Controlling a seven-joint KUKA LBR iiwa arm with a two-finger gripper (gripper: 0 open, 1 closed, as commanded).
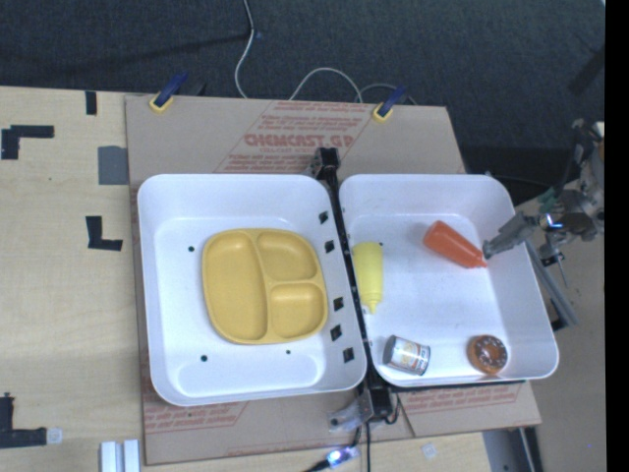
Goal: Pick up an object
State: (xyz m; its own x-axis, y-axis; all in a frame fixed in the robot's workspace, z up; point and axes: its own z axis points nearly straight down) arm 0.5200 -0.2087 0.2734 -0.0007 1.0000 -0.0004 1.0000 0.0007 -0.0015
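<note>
Lying nearest the camera, in the right bin [511,214] along its near wall, are a small silver can [406,355] on its side, towards the near left corner, and a brown doughnut-like ring [488,353] sitting close to the near right corner. Further in, a yellow banana-shaped piece [370,274] is lying lengthwise just beside the wall shared by the two bins, roughly midway along it. An orange cone-shaped carrot [453,245] is resting towards the far right of the same bin, its narrow end pointing at the right wall.

The left bin [157,264] is carrying a yellow divided plate [263,285] with three compartments, sitting near its middle. Both bins are standing side by side on a cardboard sheet [285,131] laid over the worktop [49,264], with two blue-and-yellow clips [167,91] pinching the sheet's far edge.

The arm is reaching in from the right, only its wrist end showing at the right rim of the right bin. The end effector [499,243] is slanting down and leftwards over that rim, its dark tip lying just beside the carrot's narrow end; whether it is touching is not clear. How wide it is set I cannot tell, and nothing is visibly between its parts.

A white cable [324,77] is looping over the dark floor beyond the far edge.
</note>
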